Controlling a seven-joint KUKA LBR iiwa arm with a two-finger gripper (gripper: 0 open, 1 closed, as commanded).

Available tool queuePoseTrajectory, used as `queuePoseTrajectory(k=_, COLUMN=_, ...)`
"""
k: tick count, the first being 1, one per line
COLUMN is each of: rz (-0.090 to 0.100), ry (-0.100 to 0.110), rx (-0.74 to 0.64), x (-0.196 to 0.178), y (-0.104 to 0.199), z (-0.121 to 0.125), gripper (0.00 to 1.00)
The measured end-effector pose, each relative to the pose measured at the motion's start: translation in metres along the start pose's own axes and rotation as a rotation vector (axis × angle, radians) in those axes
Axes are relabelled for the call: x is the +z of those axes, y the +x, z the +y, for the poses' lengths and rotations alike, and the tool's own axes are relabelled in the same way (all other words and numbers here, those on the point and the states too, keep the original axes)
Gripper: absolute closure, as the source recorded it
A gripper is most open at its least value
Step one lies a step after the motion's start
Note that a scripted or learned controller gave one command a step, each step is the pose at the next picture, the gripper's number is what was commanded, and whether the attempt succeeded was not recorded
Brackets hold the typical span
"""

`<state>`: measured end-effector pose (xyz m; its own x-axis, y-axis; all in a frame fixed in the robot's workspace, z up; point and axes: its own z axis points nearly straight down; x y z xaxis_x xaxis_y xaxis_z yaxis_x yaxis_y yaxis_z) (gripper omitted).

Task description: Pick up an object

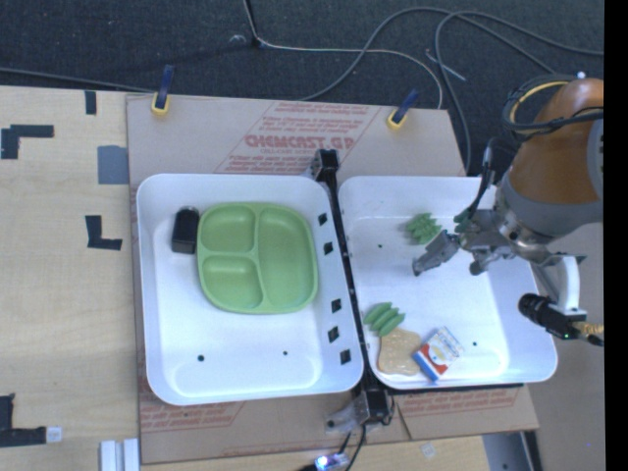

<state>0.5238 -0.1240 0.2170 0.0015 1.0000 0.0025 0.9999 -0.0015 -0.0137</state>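
Camera view: the grey arm (549,155) with its orange band enters from the right edge of the frame and reaches over the right bin (491,361). The pincer (453,251) sits at right of centre, above the bin's bare white floor. One dark finger (432,257) angles down and left, a second (483,261) lies to its right; they look spread apart, with nothing between them. Whether the tips touch the floor cannot be told

A small green leafy piece (423,228) lies just up and left of the pincer, near but not gripped. Toward the lower middle of the frame, in the same bin, a second green piece (384,316) lies beside a tan biscuit-shaped item (396,353), and a small packet with red and blue print (438,351) touches that item's right side

Left bin (177,361), left of centre: a green divided plate (257,258), with a small black object (184,231) just beside its left rim

Both bins rest on brown cardboard (294,130) on the surface
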Motion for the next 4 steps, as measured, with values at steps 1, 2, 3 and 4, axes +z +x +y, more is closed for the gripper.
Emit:
queuePoseTrajectory(k=1, rz=-0.002, ry=-0.012, rx=-0.003, x=-0.006, y=0.000, z=0.003, gripper=0.00)
queuePoseTrajectory(k=2, rz=-0.003, ry=-0.008, rx=-0.001, x=0.040, y=-0.004, z=-0.003, gripper=0.00)
queuePoseTrajectory(k=3, rz=-0.002, ry=-0.008, rx=-0.002, x=0.084, y=-0.004, z=-0.001, gripper=0.00)
queuePoseTrajectory(k=4, rz=-0.003, ry=-0.021, rx=0.001, x=0.131, y=-0.004, z=0.002, gripper=0.00)
